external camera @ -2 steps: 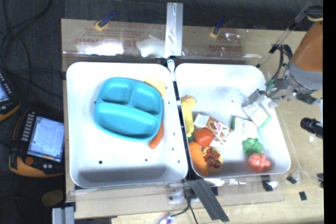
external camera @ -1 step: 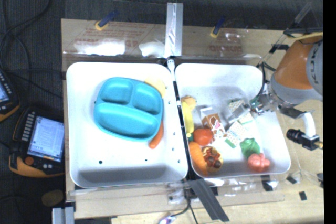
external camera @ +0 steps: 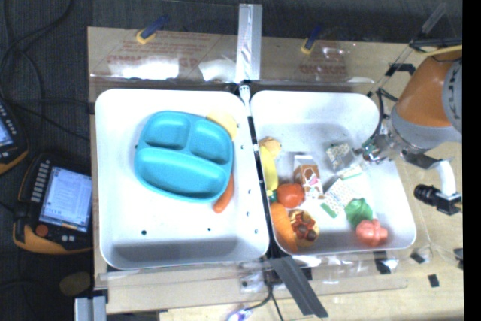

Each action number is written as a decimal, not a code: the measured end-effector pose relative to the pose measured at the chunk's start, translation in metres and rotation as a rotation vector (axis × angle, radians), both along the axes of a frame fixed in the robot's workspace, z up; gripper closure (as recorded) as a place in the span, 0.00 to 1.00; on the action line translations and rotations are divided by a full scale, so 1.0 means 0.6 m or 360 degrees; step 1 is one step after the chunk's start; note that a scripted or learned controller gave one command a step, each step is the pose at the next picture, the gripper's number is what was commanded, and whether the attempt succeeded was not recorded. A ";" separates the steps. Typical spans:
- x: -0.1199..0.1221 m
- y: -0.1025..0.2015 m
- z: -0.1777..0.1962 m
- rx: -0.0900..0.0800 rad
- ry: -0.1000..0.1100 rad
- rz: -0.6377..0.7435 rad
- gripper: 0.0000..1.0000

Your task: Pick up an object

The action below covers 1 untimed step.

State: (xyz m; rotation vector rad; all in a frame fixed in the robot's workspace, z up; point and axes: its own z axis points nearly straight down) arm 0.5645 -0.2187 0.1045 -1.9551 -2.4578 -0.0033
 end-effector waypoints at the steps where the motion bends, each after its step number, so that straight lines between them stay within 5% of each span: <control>1: 0.004 0.089 0.145 -0.0007 0.0004 -0.0297 1.00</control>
